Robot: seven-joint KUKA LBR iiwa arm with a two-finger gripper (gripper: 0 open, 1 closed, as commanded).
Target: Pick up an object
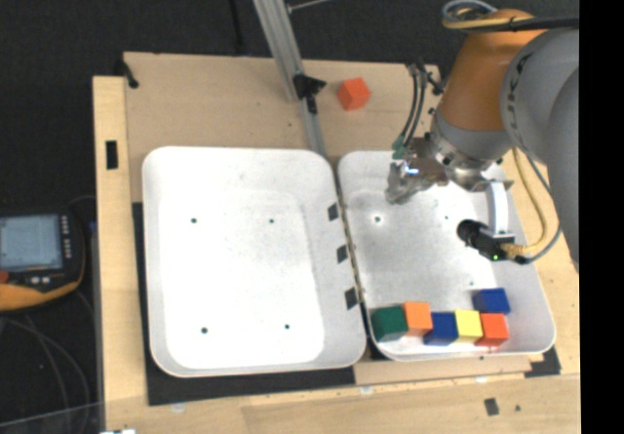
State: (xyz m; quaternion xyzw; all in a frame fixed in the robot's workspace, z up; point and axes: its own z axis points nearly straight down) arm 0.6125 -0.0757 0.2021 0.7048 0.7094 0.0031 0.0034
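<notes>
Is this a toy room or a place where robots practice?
Probably a robot practice lab. A grey and orange arm reaches over two white bins on a wooden bench, with coloured blocks to pick up and a handheld control screen beside the bench.

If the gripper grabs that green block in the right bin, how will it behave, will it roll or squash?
The green block looks like a flat-sided cube, so it should sit still or slide rather than roll. It looks rigid, probably holding its shape under a squeeze. It touches the orange block and sits by the bin's near rim, so pushing may jam it or nudge its neighbours.
</notes>
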